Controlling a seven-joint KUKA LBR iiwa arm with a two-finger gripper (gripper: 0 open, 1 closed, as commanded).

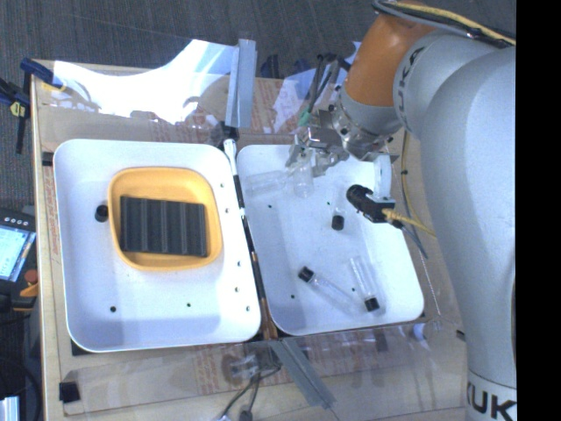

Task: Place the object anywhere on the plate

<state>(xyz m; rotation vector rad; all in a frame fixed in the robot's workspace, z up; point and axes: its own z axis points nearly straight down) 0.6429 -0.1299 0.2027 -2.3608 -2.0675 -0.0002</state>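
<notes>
A yellow plate (163, 183) with a dark ribbed insert (164, 226) lies in the left bin (79, 305). In the right bin (289, 318), two clear tubes with black caps lie near the front: one (323, 283) slanted, the other (362, 281) to its right. A third clear tube (270, 183) lies near the back left corner, right under my gripper (304, 158). The gripper hangs low over that back edge, and glare hides whether it touches the tube. A small black cap (337, 223) sits mid-bin.
The grey arm and its orange band (381, 60) cover the right side of the bench. A black cable connector (368, 203) juts over the right bin. A small black piece (102, 211) lies left of the plate. Clutter and plastic film (175, 68) sit behind the bins.
</notes>
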